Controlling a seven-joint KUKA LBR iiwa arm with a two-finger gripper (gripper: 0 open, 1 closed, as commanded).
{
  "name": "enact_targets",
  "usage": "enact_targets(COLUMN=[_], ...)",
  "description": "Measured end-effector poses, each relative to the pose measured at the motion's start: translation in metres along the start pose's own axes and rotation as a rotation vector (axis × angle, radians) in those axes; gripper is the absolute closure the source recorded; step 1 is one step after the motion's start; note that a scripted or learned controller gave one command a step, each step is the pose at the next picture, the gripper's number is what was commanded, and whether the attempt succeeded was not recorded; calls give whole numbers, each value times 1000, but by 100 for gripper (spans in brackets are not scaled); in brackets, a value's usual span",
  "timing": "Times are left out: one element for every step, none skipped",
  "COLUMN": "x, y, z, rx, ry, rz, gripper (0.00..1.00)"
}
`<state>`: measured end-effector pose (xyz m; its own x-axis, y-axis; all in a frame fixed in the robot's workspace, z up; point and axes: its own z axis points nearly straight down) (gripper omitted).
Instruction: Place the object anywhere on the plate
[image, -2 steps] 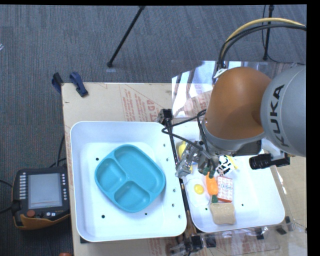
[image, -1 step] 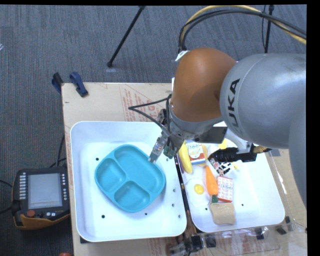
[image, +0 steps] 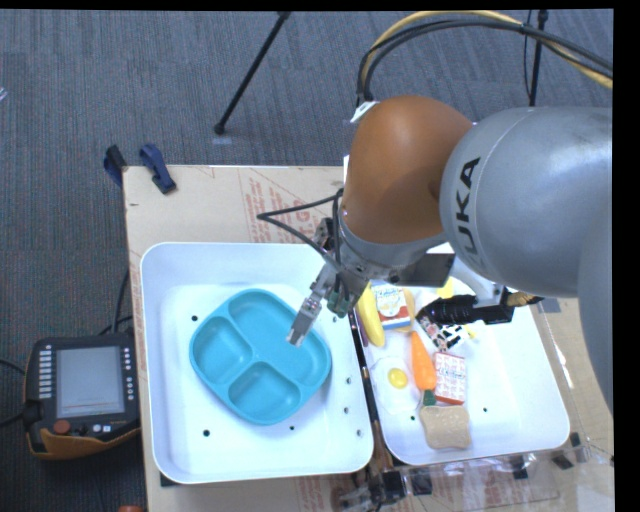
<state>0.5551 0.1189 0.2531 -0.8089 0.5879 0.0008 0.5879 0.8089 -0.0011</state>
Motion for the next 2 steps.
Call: enact_targets(x=[13,14], y=[-54,-51], z=[-43,-52], rx=[-2,-2], ry=[-2,-1], rz=[-465,-472], gripper=[0,100])
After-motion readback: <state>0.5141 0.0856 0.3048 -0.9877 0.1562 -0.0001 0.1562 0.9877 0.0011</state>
